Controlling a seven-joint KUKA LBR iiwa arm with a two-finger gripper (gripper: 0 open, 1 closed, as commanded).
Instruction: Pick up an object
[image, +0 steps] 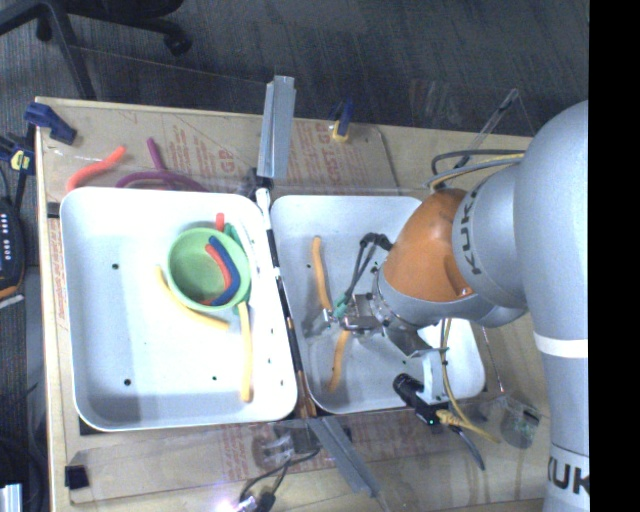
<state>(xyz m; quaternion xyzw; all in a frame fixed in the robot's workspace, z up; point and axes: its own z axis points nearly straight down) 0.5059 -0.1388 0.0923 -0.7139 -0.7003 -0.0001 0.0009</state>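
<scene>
1. Down in the right bin (300, 215) the gripper (335, 322) sits low over the bin floor, at the end of the grey arm (545, 220) with its orange band (430, 255).
2. Whether the gripper is spread or closed cannot be told; the wrist hides that part.
3. An orange stick (320, 272) lies lengthwise in the right bin, and another orange piece (338, 362) lies just below the gripper; I cannot tell whether either is gripped.
4. Over in the left bin (110, 350) stands a green bowl (190, 270) with a red strip (240, 275) and a blue strip (222, 262) curled inside.
5. A yellow stick (246, 355) lies beside the bowl, near the bin's right wall.
6. An orange strip (95, 168) and a purple cord (155, 180) lie on the bench (200, 130) behind the left bin.
</scene>
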